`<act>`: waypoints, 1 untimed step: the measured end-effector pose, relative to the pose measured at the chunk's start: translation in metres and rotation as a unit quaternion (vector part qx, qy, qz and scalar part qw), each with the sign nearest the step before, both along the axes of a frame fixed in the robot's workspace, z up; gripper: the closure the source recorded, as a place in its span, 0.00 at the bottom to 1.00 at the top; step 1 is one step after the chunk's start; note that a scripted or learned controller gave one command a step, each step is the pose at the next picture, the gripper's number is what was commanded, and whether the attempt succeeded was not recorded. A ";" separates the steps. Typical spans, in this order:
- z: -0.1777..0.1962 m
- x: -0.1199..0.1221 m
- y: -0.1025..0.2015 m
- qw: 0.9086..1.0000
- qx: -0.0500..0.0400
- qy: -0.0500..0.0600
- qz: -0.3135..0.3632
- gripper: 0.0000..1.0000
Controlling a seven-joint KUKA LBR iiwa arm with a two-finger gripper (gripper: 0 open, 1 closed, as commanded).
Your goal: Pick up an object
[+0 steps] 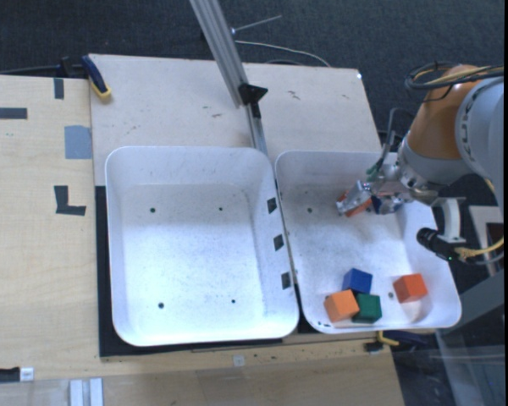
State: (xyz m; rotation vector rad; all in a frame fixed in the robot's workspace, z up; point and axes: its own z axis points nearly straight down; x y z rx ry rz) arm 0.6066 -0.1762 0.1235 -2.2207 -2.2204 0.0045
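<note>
The arm (449, 134) reaches in from the right and over the right bin (322, 163), its gripper (361, 197) low in that bin's far half, nearer the right wall than the divider between the bins. Something small and orange-red sits at the gripper's tip, but whether it is part of the tool or a held thing cannot be told, nor can the gripper's state.

The blocks lie bunched in the right bin's near end — a blue block (357, 280) just behind an orange block (341, 304) and a green block (368, 308), these two side by side and close to the near rim. A second orange block (410, 288) sits apart to their right, close to the right wall. Between the gripper and this cluster the bin floor lies bare, as does the strip along the left wall.

The left bin (195, 244) offers a wide bare floor.
</note>
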 end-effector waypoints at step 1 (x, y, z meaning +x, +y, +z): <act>-0.033 0.053 0.017 1.000 0.001 -0.002 0.002 0.00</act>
